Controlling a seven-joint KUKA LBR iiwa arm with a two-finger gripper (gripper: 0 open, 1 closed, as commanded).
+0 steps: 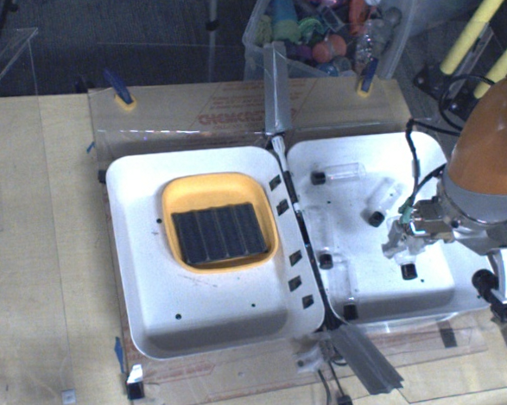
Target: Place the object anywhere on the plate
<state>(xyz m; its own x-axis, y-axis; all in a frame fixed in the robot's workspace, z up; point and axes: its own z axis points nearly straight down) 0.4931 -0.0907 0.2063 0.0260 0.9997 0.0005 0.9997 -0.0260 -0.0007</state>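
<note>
bench [41,255] bears 2 white bins [150,326].

We see a dark ridged block [219,232] covering most of the yellow plate [177,198] in the left bin [135,249]; the divider [297,229] stands between the bins.

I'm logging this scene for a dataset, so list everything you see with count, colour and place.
Bins: two, white, side by side on the bench.
Plate: one, yellow-orange, in the left bin.
Ridged slab: one, dark, lying on the plate.
Clear tubes: about two, transparent with dark caps, in the right bin.
Toy tub: one, clear, multicoloured contents, behind the bins.
Arm: one, grey and orange, right side.
Pincer: one, over the right bin.
</note>
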